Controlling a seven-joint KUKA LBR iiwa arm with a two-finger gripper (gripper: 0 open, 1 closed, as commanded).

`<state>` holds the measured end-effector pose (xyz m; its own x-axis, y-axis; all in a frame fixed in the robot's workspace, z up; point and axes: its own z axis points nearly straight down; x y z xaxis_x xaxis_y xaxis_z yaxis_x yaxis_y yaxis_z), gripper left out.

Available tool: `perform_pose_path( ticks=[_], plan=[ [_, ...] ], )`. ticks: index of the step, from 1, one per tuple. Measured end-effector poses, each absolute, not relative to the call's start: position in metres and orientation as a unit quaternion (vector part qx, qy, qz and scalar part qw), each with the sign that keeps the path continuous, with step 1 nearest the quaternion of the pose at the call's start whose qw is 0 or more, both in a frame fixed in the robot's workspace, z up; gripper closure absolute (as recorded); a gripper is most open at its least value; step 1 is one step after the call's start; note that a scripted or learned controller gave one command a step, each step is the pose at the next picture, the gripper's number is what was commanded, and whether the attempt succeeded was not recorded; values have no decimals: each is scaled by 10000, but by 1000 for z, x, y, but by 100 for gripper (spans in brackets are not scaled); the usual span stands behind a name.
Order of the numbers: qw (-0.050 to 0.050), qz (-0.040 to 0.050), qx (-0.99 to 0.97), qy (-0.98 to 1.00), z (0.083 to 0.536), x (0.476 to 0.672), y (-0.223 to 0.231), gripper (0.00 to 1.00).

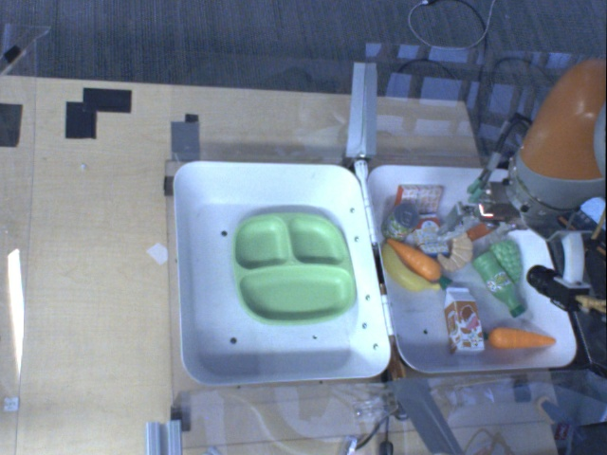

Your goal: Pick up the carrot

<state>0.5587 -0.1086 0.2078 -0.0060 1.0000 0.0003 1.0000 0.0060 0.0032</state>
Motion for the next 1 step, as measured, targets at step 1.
perform_pose_path(
  ticks=[1],
  plan=[
    [107, 87, 6500, 7598, 107, 549, -93, 0]
  ],
)
